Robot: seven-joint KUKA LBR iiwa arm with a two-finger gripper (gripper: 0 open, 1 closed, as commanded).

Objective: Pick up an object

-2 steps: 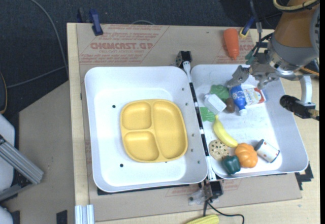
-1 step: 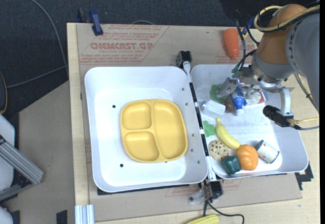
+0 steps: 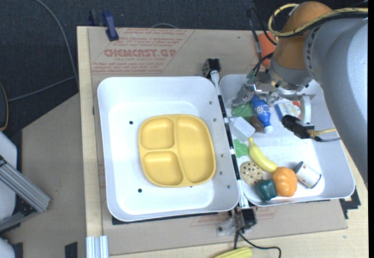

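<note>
Hovering tool (image 3: 270, 97) above blue bottle (image 3: 262, 113)

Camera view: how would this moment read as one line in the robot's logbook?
arm: over right bin far end | gripper: down among toys, by blue bottle | hold: cannot tell | left bin: yellow plate

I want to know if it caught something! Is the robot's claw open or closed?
Gripper: cannot be told; it is low over the right bin.

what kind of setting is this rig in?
Probably a robotics lab, not a kitchen: a bench holding two white bins, toy food such as a banana beside a yellow divided plate, dark carpet and loose cables around it.
</note>
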